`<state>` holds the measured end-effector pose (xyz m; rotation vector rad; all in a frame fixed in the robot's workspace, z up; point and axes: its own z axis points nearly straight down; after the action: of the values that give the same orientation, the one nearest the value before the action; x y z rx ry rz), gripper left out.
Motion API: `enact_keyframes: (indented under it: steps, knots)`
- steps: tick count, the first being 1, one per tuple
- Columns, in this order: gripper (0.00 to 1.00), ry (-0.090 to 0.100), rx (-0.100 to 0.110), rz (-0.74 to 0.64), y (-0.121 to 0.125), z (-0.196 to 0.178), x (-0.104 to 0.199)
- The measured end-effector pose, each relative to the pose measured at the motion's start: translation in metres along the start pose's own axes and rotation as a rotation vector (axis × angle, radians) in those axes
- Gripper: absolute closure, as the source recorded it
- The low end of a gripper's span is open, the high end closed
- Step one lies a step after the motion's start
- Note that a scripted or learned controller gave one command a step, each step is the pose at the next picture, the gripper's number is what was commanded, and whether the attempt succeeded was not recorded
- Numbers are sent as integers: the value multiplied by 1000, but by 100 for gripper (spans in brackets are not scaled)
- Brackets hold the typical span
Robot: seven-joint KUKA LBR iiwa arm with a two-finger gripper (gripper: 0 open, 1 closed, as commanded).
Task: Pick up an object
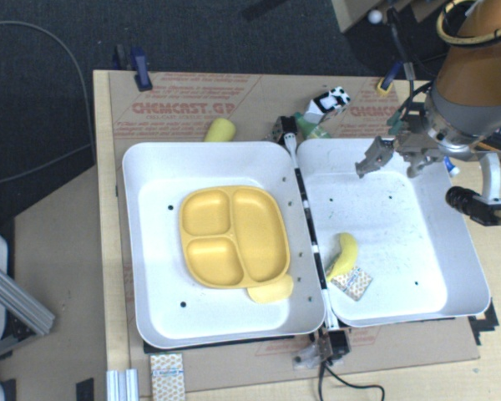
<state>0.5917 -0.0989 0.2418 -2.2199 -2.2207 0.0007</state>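
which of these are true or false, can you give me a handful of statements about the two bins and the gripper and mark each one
1. The yellow divided plate lies in the left bin. True.
2. The banana lies in the same bin as the plate. False: it lies in the right bin, near that bin's left wall.
3. The gripper hangs over the far part of the right bin, apart from the banana. True.
4. The gripper holds the small patterned packet. False: the packet lies on the bin floor just in front of the banana.
5. A yellow object lies on the bench outside the bins, behind the left bin. True.
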Motion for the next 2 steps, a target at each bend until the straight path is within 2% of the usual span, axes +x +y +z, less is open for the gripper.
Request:
enact_keyframes:
  steps: [1,2]
  knots:
    - [0,0,0,1,-41,98,6]
    - [0,0,1,1,-68,156,2]
